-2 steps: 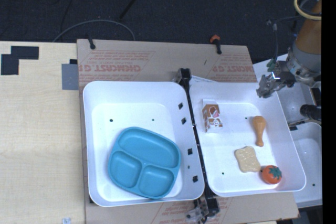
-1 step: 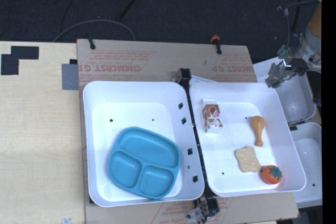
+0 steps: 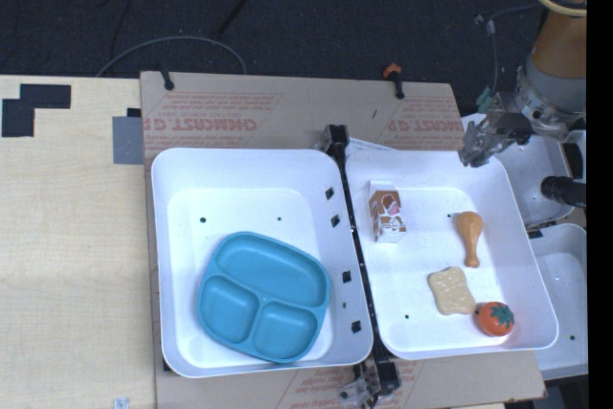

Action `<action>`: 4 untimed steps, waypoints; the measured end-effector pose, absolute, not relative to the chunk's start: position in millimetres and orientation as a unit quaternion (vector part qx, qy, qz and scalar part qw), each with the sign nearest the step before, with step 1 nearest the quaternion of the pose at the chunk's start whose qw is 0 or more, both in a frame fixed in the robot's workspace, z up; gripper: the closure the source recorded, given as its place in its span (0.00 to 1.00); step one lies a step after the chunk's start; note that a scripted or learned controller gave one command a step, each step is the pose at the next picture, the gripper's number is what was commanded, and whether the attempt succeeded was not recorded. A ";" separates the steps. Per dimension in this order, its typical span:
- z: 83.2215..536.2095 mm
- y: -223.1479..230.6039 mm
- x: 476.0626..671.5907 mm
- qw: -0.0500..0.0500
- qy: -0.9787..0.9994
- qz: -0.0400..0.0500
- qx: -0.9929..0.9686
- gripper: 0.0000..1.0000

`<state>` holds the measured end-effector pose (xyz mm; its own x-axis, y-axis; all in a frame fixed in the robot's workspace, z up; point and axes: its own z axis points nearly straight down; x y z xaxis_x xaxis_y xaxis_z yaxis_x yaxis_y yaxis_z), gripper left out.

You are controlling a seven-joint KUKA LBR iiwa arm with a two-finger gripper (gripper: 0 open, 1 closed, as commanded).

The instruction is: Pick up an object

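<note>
Taking the divider (image 3: 347,235) between the two bins as landmark: to its left, the left bin (image 3: 182,177) holds a blue tray (image 3: 262,296) with three compartments, lying flat toward the near side. It looks stiff, smooth and broad, an awkward thing for two fingers except at its rim. Just right of the divider, at the far end of the right bin (image 3: 421,170), stands a small carton (image 3: 387,215), likely light and rigid, with flat sides that would suit a pinch across its width. Further right of the divider lies a drumstick (image 3: 469,236), probably a hard, light plastic toy; its thin shaft looks the best place to grip. Nearer the camera and about as far from the divider rests a toast slice (image 3: 451,290), flat on the floor and probably hard to get fingers under. Furthest right, by the bin's near right corner, sits a tomato (image 3: 494,318), round and probably slippery, apt to roll. The pieces lie well apart, so none blocks another; only the tomato crowds the wall. The end effector (image 3: 476,148) hangs over the far right corner of the right bin, well off from every item, gripping nothing; whether it is spread or closed I cannot tell.
</note>
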<state>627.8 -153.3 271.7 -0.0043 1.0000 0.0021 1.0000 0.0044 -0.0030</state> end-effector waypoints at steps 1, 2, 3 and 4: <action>261.5 -113.9 610.6 0.002 -0.708 0.001 -0.706 1.00; 247.1 -66.5 600.4 0.003 -0.708 0.001 -0.706 1.00; 239.8 -6.5 583.6 0.003 -0.709 0.001 -0.706 1.00; 235.7 32.8 564.2 0.003 -0.708 0.002 -0.706 1.00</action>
<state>564.2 32.8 235.7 -0.0035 1.0000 0.0014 1.0000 0.0035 -0.0061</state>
